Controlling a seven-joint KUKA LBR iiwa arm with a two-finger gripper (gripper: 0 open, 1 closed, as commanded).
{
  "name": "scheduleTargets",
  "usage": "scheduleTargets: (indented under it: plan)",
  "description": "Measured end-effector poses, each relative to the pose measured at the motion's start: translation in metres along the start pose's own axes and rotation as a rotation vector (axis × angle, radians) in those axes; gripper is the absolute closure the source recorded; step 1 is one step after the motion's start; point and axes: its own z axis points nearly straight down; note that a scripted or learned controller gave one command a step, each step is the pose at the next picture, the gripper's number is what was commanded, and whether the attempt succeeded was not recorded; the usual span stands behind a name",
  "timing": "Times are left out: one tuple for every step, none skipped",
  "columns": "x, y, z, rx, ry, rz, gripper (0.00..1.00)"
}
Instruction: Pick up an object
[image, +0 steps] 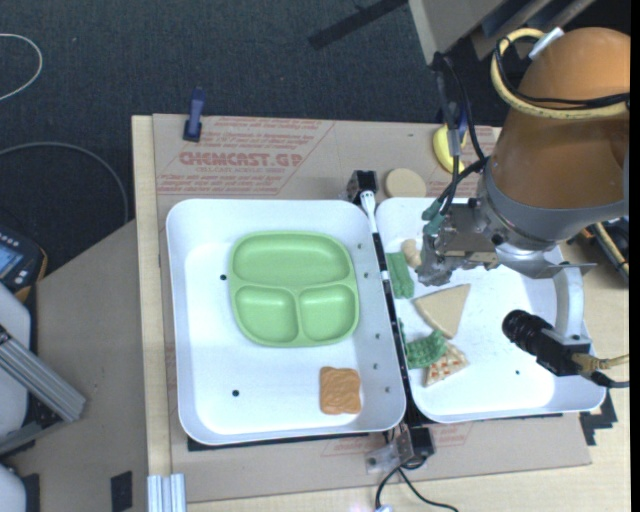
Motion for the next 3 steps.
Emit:
scheduleTargets:
  plan:
    - [0.058,0.000,-0.053,0.006,0.003,-0.012,1.00]
    - [0.008,0.000,-0.075,0.008,-0.001,0.000,1.00]
    - [-0.047,0.011,0.042,0.026,-0.003,0.003,1.00]
